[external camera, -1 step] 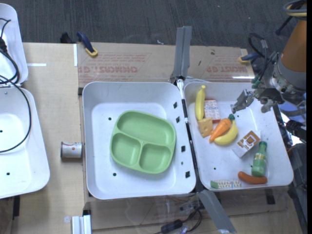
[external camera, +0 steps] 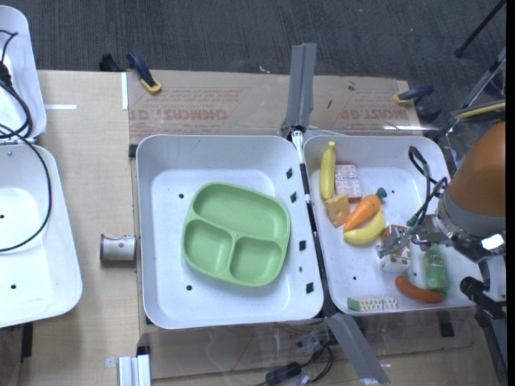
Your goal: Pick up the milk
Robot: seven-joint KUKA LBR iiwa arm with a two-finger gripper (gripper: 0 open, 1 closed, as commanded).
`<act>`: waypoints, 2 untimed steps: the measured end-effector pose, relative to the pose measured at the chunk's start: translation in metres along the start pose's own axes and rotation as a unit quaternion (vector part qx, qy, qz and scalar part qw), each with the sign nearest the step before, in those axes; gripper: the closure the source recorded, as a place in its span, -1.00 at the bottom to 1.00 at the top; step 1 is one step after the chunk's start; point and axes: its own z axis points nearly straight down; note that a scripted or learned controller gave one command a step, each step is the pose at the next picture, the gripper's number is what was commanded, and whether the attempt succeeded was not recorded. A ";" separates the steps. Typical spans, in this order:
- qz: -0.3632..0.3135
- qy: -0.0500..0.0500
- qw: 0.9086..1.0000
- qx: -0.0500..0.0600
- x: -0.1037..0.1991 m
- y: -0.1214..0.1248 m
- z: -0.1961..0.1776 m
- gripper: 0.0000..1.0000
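On the counter point(external camera: 88, 328), a small can point(external camera: 117, 248) lies just left of my left bin point(external camera: 153, 215), which holds a green divided plate point(external camera: 236, 234). In the right bin point(external camera: 354, 284) lie a yellow banana point(external camera: 327, 170), an orange carrot point(external camera: 364, 209) and a second banana point(external camera: 366, 230). My gripper point(external camera: 400, 244) is down over the small white milk carton point(external camera: 394, 256) near the bin's right side; whether I am pinching it I cannot tell. Just right, a green bottle point(external camera: 435, 268) lies above a sausage point(external camera: 418, 291).

Bright even overhead light, soft faint shadows, mild overall softness.
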 end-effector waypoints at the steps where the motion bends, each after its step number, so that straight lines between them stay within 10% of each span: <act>1: 0.001 0.000 1.000 0.000 0.000 0.000 -0.009 1.00; 2: 0.028 0.000 1.000 0.000 0.116 0.021 -0.103 1.00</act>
